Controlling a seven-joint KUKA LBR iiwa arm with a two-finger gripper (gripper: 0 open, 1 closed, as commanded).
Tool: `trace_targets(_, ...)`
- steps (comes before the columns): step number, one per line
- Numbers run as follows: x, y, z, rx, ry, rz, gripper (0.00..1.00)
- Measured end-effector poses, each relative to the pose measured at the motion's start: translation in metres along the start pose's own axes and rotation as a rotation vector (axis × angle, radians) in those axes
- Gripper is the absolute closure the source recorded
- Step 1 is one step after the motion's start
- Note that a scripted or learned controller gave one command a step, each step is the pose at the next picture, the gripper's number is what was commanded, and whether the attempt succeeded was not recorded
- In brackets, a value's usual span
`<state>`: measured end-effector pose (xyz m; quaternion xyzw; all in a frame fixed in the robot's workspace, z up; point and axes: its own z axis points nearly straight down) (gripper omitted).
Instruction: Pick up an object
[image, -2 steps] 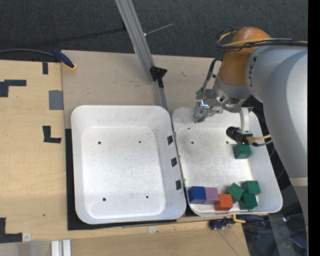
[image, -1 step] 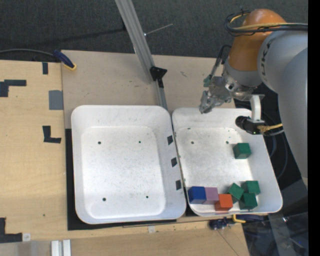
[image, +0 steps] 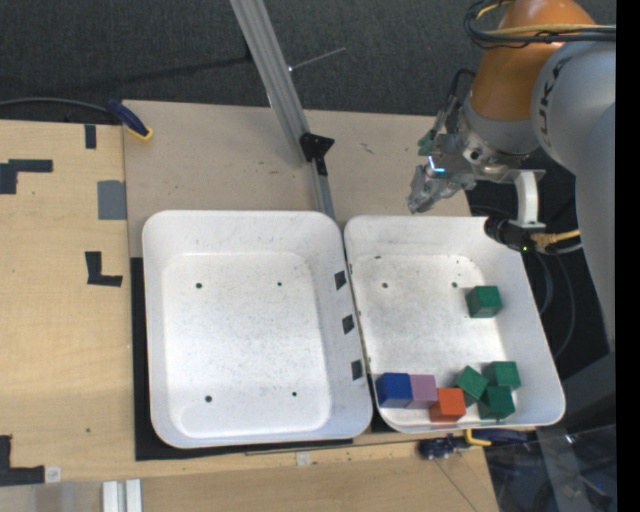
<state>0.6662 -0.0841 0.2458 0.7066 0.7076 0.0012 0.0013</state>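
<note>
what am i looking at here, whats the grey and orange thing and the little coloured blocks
This is one picture from a camera fixed above a workbench, looking down at a slant. The grey and orange thing is a robot arm reaching in from the right. At its tip is a gripper, a two-finger claw, hanging above the far edge of the right bin; nothing shows between its fingers. Two shallow white bins sit side by side. The right bin holds small blocks: one green block alone near the right wall, and a cluster at the near edge with a blue block, a purple block, an orange block and three more green ones. The left bin shows just its speckled floor.
</note>
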Motion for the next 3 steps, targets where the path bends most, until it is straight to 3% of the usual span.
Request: trace_targets(3, 0.143, 0.011, 0.011, 0.007, 0.000, -0.004, 1.00)
